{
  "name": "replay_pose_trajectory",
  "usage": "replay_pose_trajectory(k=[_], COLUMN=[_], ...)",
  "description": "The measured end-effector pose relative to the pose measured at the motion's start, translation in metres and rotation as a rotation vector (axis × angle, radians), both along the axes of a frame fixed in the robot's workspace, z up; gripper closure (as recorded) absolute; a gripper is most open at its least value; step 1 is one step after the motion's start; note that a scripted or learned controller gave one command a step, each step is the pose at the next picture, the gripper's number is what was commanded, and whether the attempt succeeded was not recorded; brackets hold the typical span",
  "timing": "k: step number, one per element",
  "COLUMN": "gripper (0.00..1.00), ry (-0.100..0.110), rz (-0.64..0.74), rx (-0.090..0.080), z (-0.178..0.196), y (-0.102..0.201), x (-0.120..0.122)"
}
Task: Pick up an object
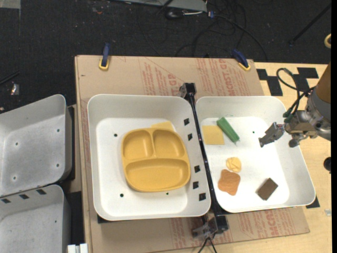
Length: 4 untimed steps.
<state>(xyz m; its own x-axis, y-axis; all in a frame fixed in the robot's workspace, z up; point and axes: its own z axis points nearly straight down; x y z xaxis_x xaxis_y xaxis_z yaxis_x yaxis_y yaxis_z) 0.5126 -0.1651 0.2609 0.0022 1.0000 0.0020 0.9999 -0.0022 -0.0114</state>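
Observation:
The right bin (pixel 295 194) holds several small objects. A green block (pixel 228 129) lies beside a pale yellow square slab (pixel 213 135). A small yellow round piece (pixel 234 164) sits just above an orange lump (pixel 229 182), and a brown block (pixel 267 188) lies near the front right corner. My gripper (pixel 274 135) hangs over the right side of this bin, to the right of the green block and apart from every object. Nothing shows in its grasp.
The left bin (pixel 105 141) holds a yellow compartment tray (pixel 156 159) with a pale yellow flat piece (pixel 164 126) behind it. A black divider (pixel 197 152) runs between the bins. Grey metal trays (pixel 31 141) lie off the bench at the left.

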Motion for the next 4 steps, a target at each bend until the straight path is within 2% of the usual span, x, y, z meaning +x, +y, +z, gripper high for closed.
replay_pose_trajectory(k=[1, 3, 4], gripper=[0.0, 0.0, 0.0], ry=[-0.011, -0.008, -0.006], rz=[0.003, 0.001, 0.0], rx=[-0.002, -0.001, 0.0], z=[0.005, -0.084, -0.135], y=[0.0, -0.008, -0.009], x=[0.002, 0.008, -0.003])
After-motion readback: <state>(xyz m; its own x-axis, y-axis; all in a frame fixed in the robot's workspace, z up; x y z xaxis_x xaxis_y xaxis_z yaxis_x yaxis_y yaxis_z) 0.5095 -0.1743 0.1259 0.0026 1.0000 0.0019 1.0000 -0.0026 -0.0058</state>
